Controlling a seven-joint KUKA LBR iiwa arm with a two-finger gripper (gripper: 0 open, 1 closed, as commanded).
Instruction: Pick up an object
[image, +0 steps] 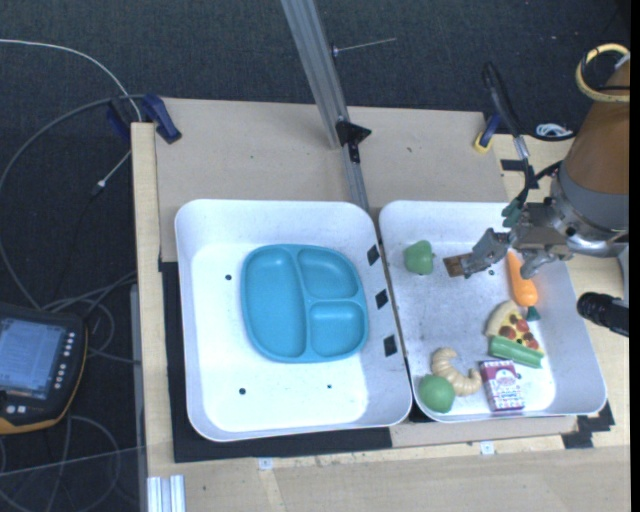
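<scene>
Look first at the gripper (508, 256): you have its two fingers spread apart, one reaching left toward the middle of the right bin (440, 310), the other angled down just beside the orange carrot (523, 282). Nothing sits between them, so they grip nothing. The spread reads as readiness to close on something, and the carrot lies nearest, just under the right-hand finger.

Your pickable things are all in the right bin. A green round piece (419, 257) rests near the upper left, apart from the left finger. A pizza slice (515, 335) lies below the carrot, a small red packet (502, 386) sits at the lower edge, and a tan curled piece (455, 370) touches a second green ball (436, 392) at the bottom left.

The left bin (200, 330) carries a blue divided plate (303, 302), probably there as a drop-off spot.

Moving outward, your wrist hangs over the right bin's upper right part, with the arm (600, 160) entering from the right and leaning down at a slant.
</scene>
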